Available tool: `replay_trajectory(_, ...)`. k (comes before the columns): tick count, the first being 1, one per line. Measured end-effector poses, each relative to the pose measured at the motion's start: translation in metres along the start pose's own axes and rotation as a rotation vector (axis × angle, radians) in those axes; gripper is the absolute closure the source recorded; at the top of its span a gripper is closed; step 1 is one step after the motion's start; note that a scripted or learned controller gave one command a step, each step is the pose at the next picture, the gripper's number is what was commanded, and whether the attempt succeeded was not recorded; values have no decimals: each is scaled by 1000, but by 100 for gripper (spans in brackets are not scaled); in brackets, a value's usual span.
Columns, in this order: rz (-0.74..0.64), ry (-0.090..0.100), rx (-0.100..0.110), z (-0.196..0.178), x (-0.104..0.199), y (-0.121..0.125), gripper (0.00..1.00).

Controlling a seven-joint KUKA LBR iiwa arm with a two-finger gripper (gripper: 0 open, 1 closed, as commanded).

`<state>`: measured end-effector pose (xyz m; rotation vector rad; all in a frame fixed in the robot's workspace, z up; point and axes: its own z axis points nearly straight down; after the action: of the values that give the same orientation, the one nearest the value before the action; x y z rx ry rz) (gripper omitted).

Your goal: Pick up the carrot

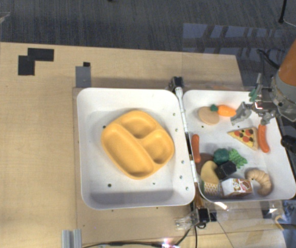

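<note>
Camera view: carrot [224,109] lies left-right, green top pointing left, orange tip right.

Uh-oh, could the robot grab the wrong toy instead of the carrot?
Possibly. The small orange carrot with a green top touches a round tan cookie, so the grey two-finger gripper might nudge or pinch that instead. The carrot also lies near the right white bin's back wall, leaving little room. An orange sausage of like colour lies just below the gripper.
</note>
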<state>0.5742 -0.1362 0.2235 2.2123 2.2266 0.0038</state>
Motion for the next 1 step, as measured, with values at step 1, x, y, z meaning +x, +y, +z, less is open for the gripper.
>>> replay_trajectory(1,42,1,12,109,-35,43,0)
